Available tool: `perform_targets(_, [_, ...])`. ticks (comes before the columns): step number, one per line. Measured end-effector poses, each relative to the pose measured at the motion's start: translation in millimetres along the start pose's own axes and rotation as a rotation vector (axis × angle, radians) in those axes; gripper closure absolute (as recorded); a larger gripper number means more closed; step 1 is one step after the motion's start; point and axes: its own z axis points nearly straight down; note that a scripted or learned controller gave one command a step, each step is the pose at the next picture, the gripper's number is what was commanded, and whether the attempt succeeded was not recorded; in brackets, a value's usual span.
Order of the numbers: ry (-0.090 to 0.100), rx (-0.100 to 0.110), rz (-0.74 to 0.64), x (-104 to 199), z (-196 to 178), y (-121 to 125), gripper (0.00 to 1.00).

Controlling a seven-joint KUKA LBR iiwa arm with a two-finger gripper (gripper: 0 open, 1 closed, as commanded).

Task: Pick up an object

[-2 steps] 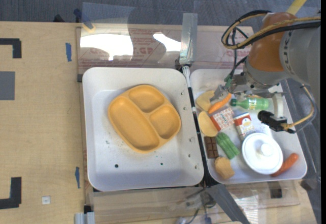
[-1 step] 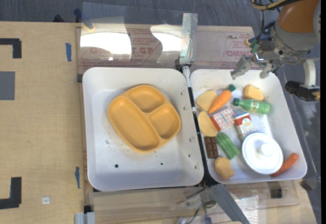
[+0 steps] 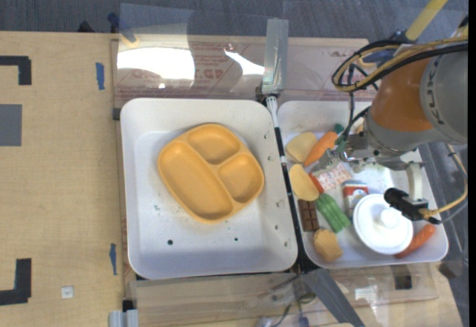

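At frame right, the arm (image 3: 416, 95) hangs over the right bin (image 3: 439, 247), its gripper (image 3: 349, 151) down among the toy food near the bin's upper middle; whether it is open or closed I cannot tell. Just left of it lies a carrot (image 3: 321, 147), touching a pale potato (image 3: 301, 146). Below sit a green pepper (image 3: 332, 212) and a white lid (image 3: 381, 223). Centre frame, the left bin (image 3: 149, 244) holds an orange divided plate (image 3: 210, 171).

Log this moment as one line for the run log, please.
arm: over right bin | gripper: low among toy food by carrot | grasp: none visible | left bin: yellow divided plate
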Motion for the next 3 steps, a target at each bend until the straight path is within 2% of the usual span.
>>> perform_targets(1, [-0.001,-0.008,0.118,11.3,5.7,42.9,0.00])
perform_targets(2, [-0.003,-0.017,0.118,11.1,-7.1,45.5,1.00])
perform_targets(3, [-0.002,-0.014,0.118,11.3,-5.8,44.8,0.00])
